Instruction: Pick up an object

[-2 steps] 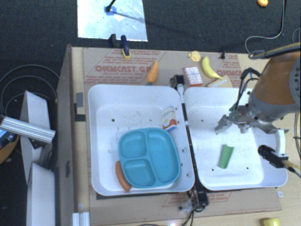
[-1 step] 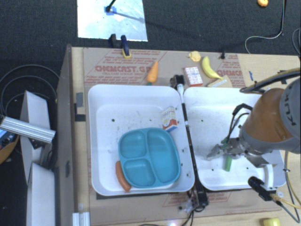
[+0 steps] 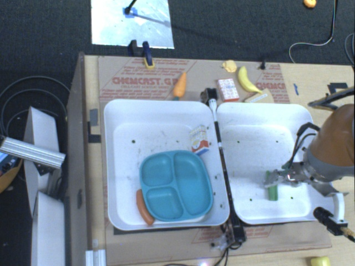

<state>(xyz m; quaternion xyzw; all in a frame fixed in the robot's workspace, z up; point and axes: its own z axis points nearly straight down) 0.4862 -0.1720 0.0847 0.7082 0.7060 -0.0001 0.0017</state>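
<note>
Now end effector (image 3: 275,179) low in right bin (image 3: 260,121), over green object (image 3: 272,192); finger state unclear. Centre on it, close squarely, lift straight.

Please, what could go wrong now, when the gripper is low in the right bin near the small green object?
1. The two-finger gripper sits right at the small green block; it may nudge the block aside instead of closing around it.
2. The block looks small and lies flat on the right white bin, so the grasp may slip.
3. The arm's dark cable loops near the wrist and might snag.
</note>
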